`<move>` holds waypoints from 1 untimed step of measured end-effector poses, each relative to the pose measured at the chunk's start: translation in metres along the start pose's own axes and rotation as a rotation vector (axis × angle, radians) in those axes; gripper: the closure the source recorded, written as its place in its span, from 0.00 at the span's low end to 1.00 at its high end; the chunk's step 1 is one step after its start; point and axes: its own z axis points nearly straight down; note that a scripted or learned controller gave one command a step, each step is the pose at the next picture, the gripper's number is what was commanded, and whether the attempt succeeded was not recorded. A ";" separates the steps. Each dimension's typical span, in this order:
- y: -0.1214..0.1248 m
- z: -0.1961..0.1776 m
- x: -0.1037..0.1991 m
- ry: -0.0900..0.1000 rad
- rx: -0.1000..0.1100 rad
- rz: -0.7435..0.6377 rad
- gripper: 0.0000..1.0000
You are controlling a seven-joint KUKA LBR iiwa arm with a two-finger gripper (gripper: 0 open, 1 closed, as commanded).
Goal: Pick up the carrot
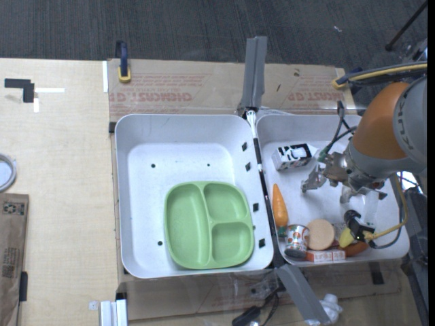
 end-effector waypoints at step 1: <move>0.010 -0.001 -0.010 0.000 -0.003 -0.105 0.00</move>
